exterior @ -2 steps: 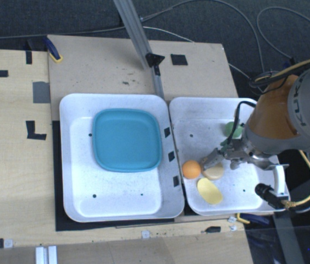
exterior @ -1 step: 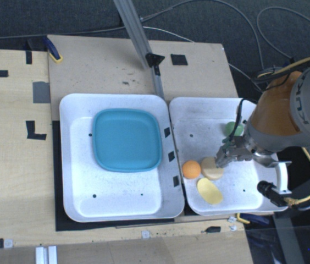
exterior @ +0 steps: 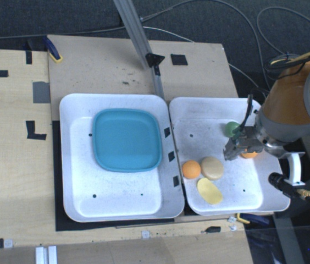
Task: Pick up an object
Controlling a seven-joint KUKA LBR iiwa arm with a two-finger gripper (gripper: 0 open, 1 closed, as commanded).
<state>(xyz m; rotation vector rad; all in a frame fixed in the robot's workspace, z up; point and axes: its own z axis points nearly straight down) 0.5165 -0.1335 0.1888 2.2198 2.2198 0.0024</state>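
Currently I read this as the approach step, nothing lifted yet. My gripper (exterior: pixel 236 150) sits low in the right bin (exterior: pixel 199 114), near its right side, arm (exterior: pixel 289 106) coming in from the right edge.

Gripper state: I can't tell from this angle, the wrist blocks it.

Candidates in the right bin:
- small orange object (exterior: pixel 249 154) touching or just beside the gripper on its right, mostly hidden by it. Can't tell whether it's gripped.
- green object (exterior: pixel 232 128) just above the gripper, partly covered by the cable.
- orange ball (exterior: pixel 191 169), round and smooth, left of the gripper.
- beige rounded piece (exterior: pixel 212 168), touching the orange ball.
- pale yellow oval piece (exterior: pixel 209 191), lying flat below those two, near the front wall.

Left bin (exterior: pixel 78 197) carries a blue square plate (exterior: pixel 126 139), flat and wide, poor target for two fingers.

Next move, my judgement: close on whatever sits under the gripper, then lift straight up and check something comes with it. The round pieces look likely to roll or squirt out if caught off-centre.
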